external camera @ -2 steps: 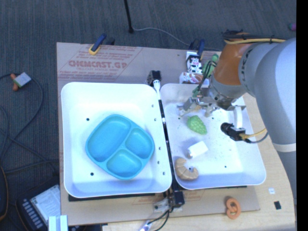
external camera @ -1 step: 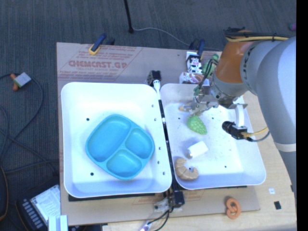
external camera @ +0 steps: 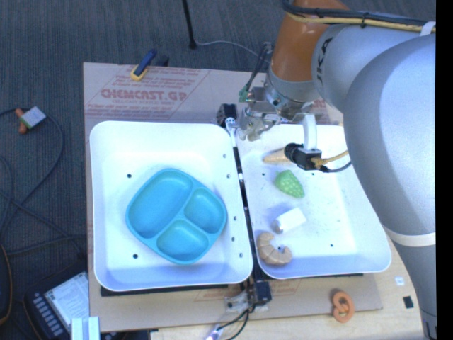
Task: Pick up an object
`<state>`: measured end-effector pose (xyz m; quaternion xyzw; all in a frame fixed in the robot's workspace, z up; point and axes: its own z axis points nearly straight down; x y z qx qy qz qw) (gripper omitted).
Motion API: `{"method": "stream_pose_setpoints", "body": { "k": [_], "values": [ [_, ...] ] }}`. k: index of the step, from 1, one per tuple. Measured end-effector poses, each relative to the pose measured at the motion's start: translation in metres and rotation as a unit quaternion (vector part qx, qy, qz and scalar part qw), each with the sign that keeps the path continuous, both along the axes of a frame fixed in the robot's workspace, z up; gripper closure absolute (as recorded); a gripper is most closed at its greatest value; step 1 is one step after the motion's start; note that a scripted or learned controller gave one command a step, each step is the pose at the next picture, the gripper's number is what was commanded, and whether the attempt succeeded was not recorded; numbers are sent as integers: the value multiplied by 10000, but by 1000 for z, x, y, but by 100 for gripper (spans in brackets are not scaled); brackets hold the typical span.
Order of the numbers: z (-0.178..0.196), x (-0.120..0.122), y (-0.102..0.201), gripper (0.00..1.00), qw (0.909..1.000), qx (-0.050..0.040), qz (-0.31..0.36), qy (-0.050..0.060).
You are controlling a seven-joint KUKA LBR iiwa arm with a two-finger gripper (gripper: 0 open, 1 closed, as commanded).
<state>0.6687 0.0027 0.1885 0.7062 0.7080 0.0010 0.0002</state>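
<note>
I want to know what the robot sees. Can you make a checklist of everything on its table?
Surface: two white bins side by side, left bin and right bin, on a brown board.
Job's things: green toy, white block, croissant and a tan cone in the right bin.
Clutter: blue divided plate in the left bin; pretzel on the bench.
Claw: claw at the right bin's far corner, holding nothing seen.
Cables: black cable on the floor.
Surroundings: grey carpet.
</note>
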Motion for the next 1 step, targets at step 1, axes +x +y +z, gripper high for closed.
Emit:
{"method": "stream_pose_setpoints", "body": {
  "k": [1],
  "values": [
    [-4,-42,-77,100,10000,-21,-18,13]
  ]
}}
